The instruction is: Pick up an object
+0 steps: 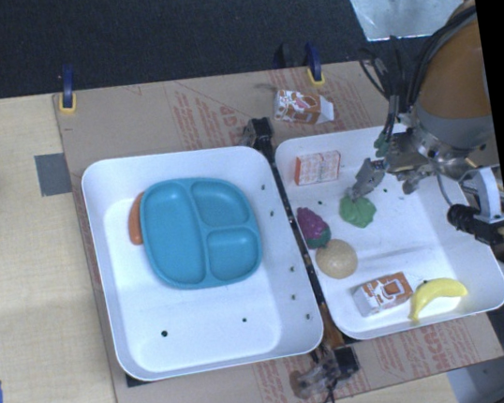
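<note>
My gripper (386, 182) hangs over the upper middle of the right bin (474, 255) and is open, with nothing between its fingers. The left fingertip (361, 184) sits just above a green leafy toy (360, 211). In the same bin lie a small white and orange carton (316, 168), a purple grape bunch (313, 225), a beige round object (336, 257), a second carton (382, 294) and a yellow banana (438, 295).
The left bin (207, 336) holds a blue divided plate (202, 230) with an orange object (133, 220) poking out from under its left edge. A snack packet (303, 105) lies on the cardboard behind the bins. The arm's wrist and cables crowd the right bin's far right side.
</note>
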Tool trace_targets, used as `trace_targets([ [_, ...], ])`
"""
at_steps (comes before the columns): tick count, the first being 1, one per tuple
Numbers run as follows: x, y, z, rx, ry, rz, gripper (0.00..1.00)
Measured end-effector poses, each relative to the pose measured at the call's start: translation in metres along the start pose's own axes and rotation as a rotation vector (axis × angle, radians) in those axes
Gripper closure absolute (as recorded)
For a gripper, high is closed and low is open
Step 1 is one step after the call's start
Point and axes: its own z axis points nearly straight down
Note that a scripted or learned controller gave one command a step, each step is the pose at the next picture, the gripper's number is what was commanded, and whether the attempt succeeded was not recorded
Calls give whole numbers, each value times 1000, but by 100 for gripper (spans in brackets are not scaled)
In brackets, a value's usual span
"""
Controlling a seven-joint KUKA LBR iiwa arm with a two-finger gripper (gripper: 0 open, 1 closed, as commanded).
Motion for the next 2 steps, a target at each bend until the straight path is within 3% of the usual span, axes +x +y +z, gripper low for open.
trace_targets([
  [1,-9,27,91,3,-2,-3,0],
  [2,-10,28,80,3,-2,-5,100],
])
